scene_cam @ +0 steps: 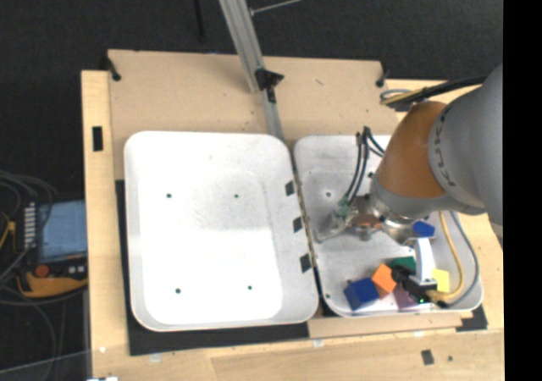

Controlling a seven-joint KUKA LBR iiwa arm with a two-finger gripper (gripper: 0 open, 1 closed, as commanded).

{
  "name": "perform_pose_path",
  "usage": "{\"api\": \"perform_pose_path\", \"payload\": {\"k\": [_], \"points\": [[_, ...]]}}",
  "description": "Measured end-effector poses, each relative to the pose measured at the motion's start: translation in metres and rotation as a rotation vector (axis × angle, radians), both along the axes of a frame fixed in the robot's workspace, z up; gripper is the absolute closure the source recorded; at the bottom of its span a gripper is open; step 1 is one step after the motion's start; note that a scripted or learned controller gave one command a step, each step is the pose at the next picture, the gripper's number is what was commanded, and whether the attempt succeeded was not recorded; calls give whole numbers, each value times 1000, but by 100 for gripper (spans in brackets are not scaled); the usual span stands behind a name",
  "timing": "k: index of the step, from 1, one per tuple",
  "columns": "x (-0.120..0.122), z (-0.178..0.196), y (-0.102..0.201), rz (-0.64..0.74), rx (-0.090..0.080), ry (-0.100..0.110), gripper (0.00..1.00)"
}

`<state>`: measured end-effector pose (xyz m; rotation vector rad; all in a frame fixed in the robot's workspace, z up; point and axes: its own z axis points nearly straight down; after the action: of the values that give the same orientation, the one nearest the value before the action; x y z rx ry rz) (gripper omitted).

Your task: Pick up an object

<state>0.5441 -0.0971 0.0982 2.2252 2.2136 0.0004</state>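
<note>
Gripper: The gripper (pixel 332 223) is seen low over the bare floor of the right bin (pixel 326 159), close to the wall it shares with the left bin (pixel 203 201). Whether it is apart, together or clamped on anything cannot be told. Nothing is seen held.

Objects: The pickable things are heaped well behind and below the gripper, toward the bin's near right corner. A blue block (pixel 360 292) lies nearest it, and an orange block (pixel 385 278) is touching that block on the far side. A green piece (pixel 405 263) and a purple piece (pixel 408 303) lie beyond.

Step in hand: A grasp is judged not yet made, as the gripper is set over a patch of floor apart from every object.

Doing it well: The gripper would best be brought back over the heap and centred on the blue block, which sits at the heap's edge with open floor on its gripper side. A straight descent is advised, so that the orange block is not caught as well.

Hidden: Part of the heap is covered by the arm (pixel 457 151). A small blue thing (pixel 423 229) just behind the gripper is cut off by the wrist, and its shape cannot be made out. The purple and green pieces are too small and cluttered to identify.
</note>
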Motion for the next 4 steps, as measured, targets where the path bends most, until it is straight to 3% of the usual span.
{"api": "perform_pose_path", "payload": {"k": [1, 3, 4], "points": [[1, 11, 0, -8, 2, -4, 100], [4, 108, -2, 8, 1, -6, 100], [21, 105, 45, 10, 3, 1, 100]]}}
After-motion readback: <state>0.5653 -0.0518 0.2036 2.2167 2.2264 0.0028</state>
